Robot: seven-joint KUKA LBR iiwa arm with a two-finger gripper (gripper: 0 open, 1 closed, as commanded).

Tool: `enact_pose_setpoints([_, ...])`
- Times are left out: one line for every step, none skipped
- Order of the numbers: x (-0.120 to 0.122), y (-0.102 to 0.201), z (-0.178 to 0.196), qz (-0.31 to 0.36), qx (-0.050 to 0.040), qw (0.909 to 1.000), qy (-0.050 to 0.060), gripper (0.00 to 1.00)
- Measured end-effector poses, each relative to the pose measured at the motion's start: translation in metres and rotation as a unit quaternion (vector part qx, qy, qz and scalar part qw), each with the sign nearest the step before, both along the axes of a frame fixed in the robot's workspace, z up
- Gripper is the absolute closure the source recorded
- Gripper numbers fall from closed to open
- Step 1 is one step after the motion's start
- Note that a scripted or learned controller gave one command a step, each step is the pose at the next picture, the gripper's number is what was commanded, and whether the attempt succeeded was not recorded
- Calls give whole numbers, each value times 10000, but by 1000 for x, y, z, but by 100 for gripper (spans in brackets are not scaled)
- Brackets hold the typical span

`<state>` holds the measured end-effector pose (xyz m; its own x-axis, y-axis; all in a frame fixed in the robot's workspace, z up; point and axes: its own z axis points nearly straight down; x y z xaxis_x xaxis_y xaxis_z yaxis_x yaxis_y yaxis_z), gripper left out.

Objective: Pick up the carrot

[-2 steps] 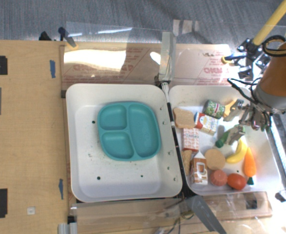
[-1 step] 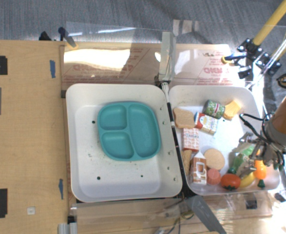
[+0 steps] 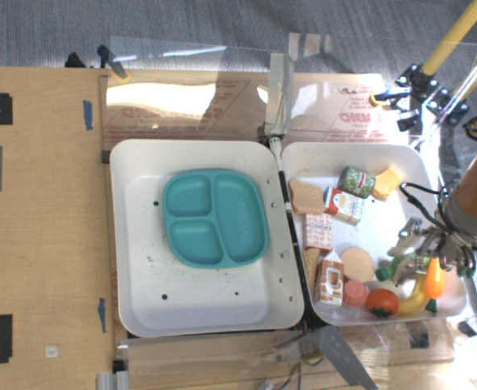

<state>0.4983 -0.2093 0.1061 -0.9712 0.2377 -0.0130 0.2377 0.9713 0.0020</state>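
The carrot (image 3: 434, 279) is a short orange piece with a green end, lying near the right bin's front right corner, beside a yellow banana (image 3: 414, 301). My gripper (image 3: 418, 253) comes in from the right and hovers right over that corner. Its metal tip is just left of and above the carrot, very close or touching. A small green piece (image 3: 401, 265) shows under the gripper. The gripper body hides the contact with the carrot.
The right bin (image 3: 421, 159) also holds a green can (image 3: 356, 181), a cheese wedge (image 3: 388, 182), a bread slice (image 3: 306, 195), small cartons (image 3: 348, 205), a bun (image 3: 357, 262) and a tomato (image 3: 382, 301). The left bin (image 3: 132, 242) holds a teal divided plate (image 3: 216, 218).
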Motion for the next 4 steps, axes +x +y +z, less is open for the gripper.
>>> enact_pose_setpoints([-11,5,152,-535,-26,9986,-47,100])
enact_pose_setpoints([7,-13,206,-143,-14,9999,10,100])
enact_pose_setpoints([8,-12,216,-141,-22,9999,-18,100])
enact_pose_setpoints([10,-12,228,-139,-35,9999,-62,100])
